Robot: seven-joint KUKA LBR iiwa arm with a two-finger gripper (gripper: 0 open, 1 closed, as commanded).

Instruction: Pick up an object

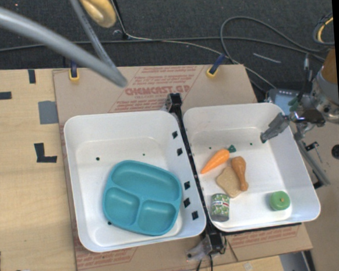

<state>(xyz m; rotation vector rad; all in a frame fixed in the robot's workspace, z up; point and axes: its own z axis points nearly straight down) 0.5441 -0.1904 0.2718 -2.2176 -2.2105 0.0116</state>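
The right bin point(287, 152) holds several small items. An orange carrot point(215, 160) lies near its left wall, with a brown drumstick point(240, 172) and a tan bread slice point(227, 182) just below it. A green and white can point(220, 206) lies at the front left, and a green round fruit point(279, 200) sits at the front right. My gripper point(273, 129) hangs over the bin's back right corner, above and to the right of the carrot and apart from every item. Nothing shows in its grasp.
The left bin point(84, 168) holds a teal divided plate point(141, 197). A black divider point(185, 160) runs between the bins. Both bins rest on a cardboard sheet point(154, 86). Cables and a grey pole point(44, 33) cross the back.
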